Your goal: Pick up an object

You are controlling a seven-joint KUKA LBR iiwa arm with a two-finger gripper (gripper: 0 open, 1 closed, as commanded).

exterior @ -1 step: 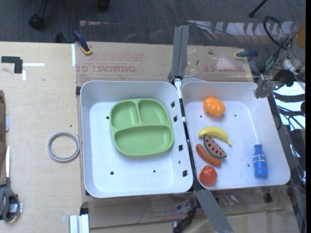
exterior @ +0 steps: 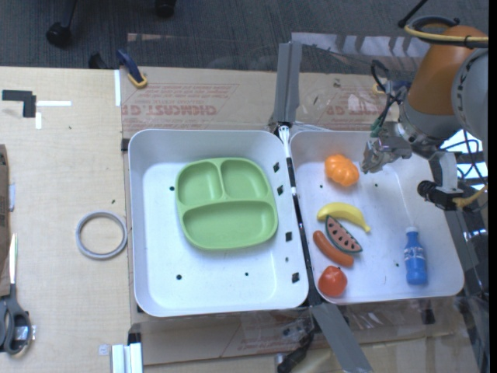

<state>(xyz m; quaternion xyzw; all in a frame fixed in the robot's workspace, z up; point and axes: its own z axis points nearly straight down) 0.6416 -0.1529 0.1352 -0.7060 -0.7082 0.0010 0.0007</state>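
Observation:
The right bin [exterior: 435, 208] holds several toy foods: an orange pepper [exterior: 342, 170], a yellow banana [exterior: 345, 214], a watermelon slice [exterior: 342, 235], a hot dog [exterior: 330, 249], a red tomato [exterior: 332, 281] and a blue bottle [exterior: 415, 256]. My gripper [exterior: 371, 162] hangs over the bin's far part, just right of the orange pepper and apart from it. Nothing shows between its fingers.
The left bin [exterior: 155, 231] bears a green divided plate [exterior: 227, 203]. On the bench to the left lie a roll of tape [exterior: 101, 234] and scissors [exterior: 15, 325]. A blue clamp [exterior: 132, 67] sits at the back. The arm's orange band [exterior: 439, 68] is above the right bin's far corner.

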